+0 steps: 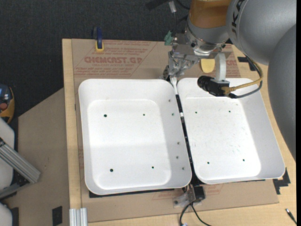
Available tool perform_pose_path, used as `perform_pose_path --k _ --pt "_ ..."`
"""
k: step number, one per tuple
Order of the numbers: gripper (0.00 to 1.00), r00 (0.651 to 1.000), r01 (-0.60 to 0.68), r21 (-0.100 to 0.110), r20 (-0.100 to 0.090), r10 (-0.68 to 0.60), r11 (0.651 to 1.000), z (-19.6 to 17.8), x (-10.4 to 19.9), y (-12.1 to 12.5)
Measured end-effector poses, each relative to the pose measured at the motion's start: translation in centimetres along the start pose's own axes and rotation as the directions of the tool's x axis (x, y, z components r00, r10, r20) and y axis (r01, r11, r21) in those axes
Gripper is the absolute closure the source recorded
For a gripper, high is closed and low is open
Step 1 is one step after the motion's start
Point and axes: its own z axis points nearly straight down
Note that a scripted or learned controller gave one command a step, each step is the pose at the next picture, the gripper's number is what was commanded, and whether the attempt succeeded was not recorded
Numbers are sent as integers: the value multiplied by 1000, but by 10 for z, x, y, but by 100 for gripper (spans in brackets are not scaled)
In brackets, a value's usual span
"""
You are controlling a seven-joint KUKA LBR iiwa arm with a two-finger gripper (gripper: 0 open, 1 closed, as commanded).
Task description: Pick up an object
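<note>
Grey arm (268, 18) is looming nearest, reaching in from the right. Its gripper (175, 72) is hanging over the far end of the seam between the left bin (89, 126) and the right bin (263, 140); open or closed, I cannot tell. A pale yellow shape (207, 65) is showing just beside it, too hidden to identify.

A robotics lab: an industrial arm (268, 27) over two white bins (83, 102) on a clamped board (122, 62), aluminium framing (19, 166) at the bench's lower-left corner.
</note>
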Motion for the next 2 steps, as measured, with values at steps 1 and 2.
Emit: perform_pose_path --k 1,2 --pt "100 1000 -4 -3 0 4 1000 -19 -12 -18" --pt "100 1000 -10 -13 4 10 1000 -56 -81 -1"
